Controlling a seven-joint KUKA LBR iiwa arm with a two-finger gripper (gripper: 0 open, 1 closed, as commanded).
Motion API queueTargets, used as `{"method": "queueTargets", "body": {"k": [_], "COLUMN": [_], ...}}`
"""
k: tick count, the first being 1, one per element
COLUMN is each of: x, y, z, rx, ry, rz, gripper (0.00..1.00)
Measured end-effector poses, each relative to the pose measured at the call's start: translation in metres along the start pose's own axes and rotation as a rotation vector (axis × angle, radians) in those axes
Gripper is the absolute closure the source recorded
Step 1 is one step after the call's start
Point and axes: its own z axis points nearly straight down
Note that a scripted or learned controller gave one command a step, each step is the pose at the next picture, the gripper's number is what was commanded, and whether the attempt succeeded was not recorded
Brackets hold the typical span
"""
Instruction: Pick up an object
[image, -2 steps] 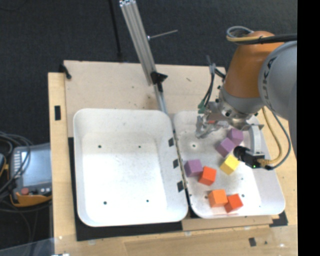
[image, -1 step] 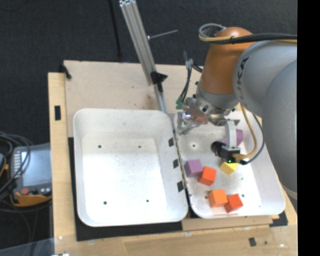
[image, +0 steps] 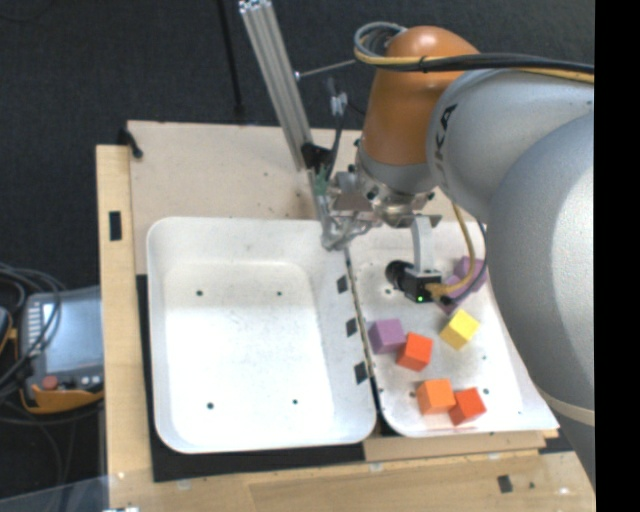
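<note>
- The gripper (image: 338, 232) hangs at upper centre of the frame, over the far end of the rim where the two bins meet; whether it is open or closed cannot be told from this angle, and no block is seen in it.
- At left of the frame, the left bin (image: 180, 250) sits white and shallow on the bench (image: 115, 300).
- Right of centre, in the right bin (image: 385, 415), a purple block (image: 387, 334) lies nearest the dividing rim, with a red-orange block (image: 416, 351) just beside it, at its lower right.
- Lower in that bin, an orange block (image: 434, 396) and a red block (image: 467, 405) lie side by side, near the bin's front edge.
- A yellow block (image: 461, 328) lies to the right of the purple one, close under the arm (image: 520, 200).
- The grey arm with its orange band (image: 410, 100) covers the upper right of the frame.
</note>
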Motion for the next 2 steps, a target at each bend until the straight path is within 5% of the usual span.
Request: {"method": "queueTargets", "body": {"k": [1,2], "x": [0.0482,0.0452], "y": [0.015,0.0147], "z": [0.0141,0.0132], "rx": [0.002,0.003], "ry": [-0.001,-0.004], "rz": [0.001,0.001], "gripper": [1.0,0.0]}}
